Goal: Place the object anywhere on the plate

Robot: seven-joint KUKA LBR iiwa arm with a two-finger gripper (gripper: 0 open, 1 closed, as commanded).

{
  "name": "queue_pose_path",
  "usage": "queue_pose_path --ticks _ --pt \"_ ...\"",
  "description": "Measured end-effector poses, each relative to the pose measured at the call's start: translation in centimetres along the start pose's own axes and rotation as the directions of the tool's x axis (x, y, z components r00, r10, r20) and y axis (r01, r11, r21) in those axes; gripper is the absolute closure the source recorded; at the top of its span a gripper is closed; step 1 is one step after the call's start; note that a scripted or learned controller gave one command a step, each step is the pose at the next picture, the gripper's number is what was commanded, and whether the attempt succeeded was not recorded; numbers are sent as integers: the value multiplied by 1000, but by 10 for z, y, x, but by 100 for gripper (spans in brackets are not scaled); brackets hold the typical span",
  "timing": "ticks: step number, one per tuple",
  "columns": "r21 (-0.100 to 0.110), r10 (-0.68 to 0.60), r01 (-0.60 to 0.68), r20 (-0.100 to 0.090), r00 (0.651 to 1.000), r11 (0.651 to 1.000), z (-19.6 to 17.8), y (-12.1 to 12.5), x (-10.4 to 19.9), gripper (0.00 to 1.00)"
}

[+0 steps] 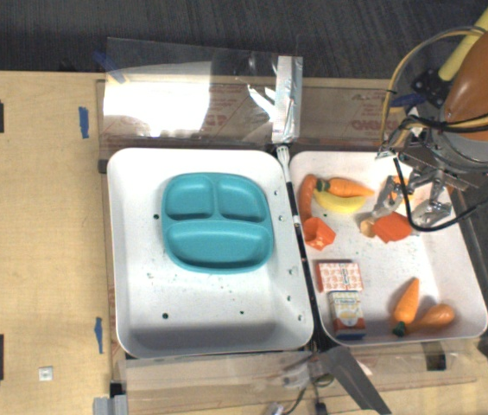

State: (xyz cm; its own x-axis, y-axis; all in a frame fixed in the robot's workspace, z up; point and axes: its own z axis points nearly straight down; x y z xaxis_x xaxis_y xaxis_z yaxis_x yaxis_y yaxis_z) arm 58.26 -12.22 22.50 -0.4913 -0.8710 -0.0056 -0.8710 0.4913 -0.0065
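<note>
A teal plate point(218, 220) with three compartments lies in the left bin point(131, 301). My gripper point(409, 207) hangs over the upper right part of the right bin point(468, 275). Its fingers point(387, 197) stand apart, so it is open. An orange toy piece point(393, 227) lies on the bin floor just below and left of the fingertips, and nothing shows between the fingers. A small tan bit point(367, 226) sits beside that piece.
The right bin also holds a carrot point(347, 187), a banana point(340, 202), a red-orange piece point(319, 232), a pink box point(339, 276), a small carton point(345, 309) and two more carrot-like toys point(406, 299). A divider wall point(295, 223) separates the bins.
</note>
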Motion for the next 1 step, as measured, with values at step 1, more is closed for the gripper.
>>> queue_pose_path --ticks 1 --pt "-5 109 -109 -2 994 994 20 38 -20 100"
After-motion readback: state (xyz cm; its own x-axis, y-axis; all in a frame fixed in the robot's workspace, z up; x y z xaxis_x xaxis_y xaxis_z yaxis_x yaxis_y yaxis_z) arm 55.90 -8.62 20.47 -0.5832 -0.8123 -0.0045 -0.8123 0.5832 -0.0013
